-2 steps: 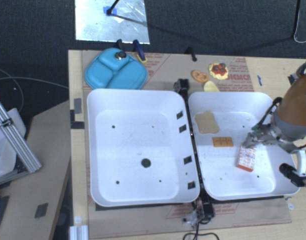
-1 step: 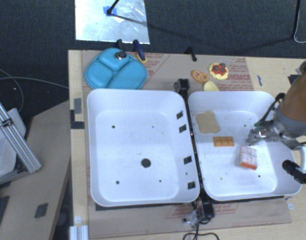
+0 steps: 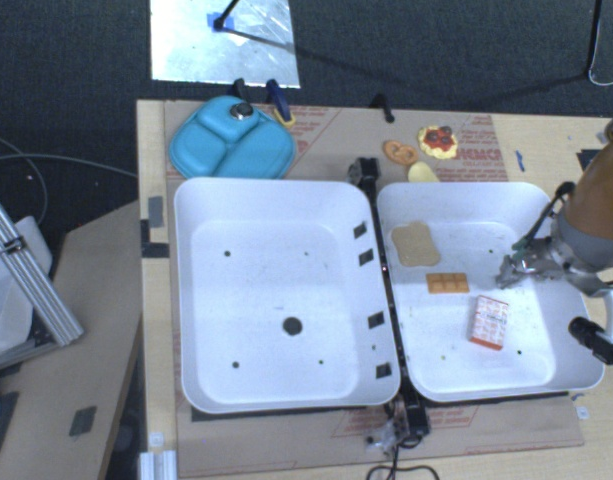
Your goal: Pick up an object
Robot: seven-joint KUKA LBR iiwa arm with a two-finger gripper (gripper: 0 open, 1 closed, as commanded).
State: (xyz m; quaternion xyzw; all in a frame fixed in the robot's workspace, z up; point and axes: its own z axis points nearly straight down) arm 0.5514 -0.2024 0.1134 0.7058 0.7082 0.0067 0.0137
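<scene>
Your gripper (image 3: pixel 513 268) hangs low at the right side of the right bin (image 3: pixel 456 393); you cannot tell how it is set. On that bin's floor lie a tan slice (image 3: pixel 415 244), an orange cracker (image 3: pixel 447 284) and a small box (image 3: pixel 489 322) (red and white, tilted), all apart from it.

One fixed camera hangs above the bench (image 3: pixel 316 128), looking down at a slant and far enough off to take in both white bins (image 3: pixel 276 298); the arm (image 3: pixel 596 208) enters from its right edge.
</scene>
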